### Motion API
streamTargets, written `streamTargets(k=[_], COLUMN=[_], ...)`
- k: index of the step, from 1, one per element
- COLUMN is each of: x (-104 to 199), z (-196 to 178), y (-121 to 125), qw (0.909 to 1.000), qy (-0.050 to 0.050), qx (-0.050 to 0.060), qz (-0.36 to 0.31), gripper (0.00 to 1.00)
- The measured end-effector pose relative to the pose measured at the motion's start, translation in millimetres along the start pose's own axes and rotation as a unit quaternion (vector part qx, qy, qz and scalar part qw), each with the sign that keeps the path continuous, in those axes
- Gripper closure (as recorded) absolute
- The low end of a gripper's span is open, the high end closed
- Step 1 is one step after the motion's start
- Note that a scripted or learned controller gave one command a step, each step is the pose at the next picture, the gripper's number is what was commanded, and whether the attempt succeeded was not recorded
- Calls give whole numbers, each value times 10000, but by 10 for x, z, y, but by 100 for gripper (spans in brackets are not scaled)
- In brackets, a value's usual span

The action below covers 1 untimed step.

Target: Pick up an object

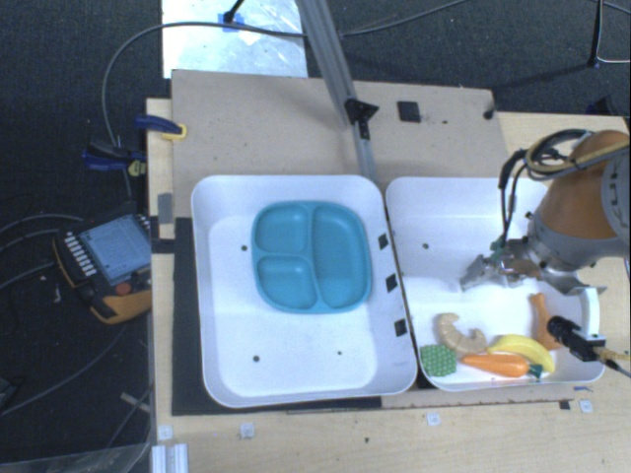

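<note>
The right bin [434, 220] holds a cluster of toy foods in its near corner: a beige curved piece [459, 334], a yellow banana [523, 347], an orange carrot [494, 365], a green textured piece [439, 361] and an orange-brown piece [542, 319] by the arm. My gripper [485, 271] hangs low over the middle of the right bin, just above and behind the beige piece. I see nothing in its grip. The arm's orange band [582, 205] and wrist cover the bin's right side.
A blue divided plate [312, 256] lies in the left bin [227, 343]. A grey pole [330, 52] slants over the bench behind the bins. Cables, clamps and a handheld pendant [106, 264] lie on the floor at the left.
</note>
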State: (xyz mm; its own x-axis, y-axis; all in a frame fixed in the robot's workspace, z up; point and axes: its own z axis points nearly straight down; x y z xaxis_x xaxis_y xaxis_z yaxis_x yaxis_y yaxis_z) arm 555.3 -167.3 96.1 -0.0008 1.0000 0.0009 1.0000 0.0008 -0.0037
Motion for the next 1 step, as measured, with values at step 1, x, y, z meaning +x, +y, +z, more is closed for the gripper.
streamTargets(k=[1], x=[-4], z=[89], y=[22], qw=[10000], qy=[-9], qx=[-40], qz=[0], gripper=[0])
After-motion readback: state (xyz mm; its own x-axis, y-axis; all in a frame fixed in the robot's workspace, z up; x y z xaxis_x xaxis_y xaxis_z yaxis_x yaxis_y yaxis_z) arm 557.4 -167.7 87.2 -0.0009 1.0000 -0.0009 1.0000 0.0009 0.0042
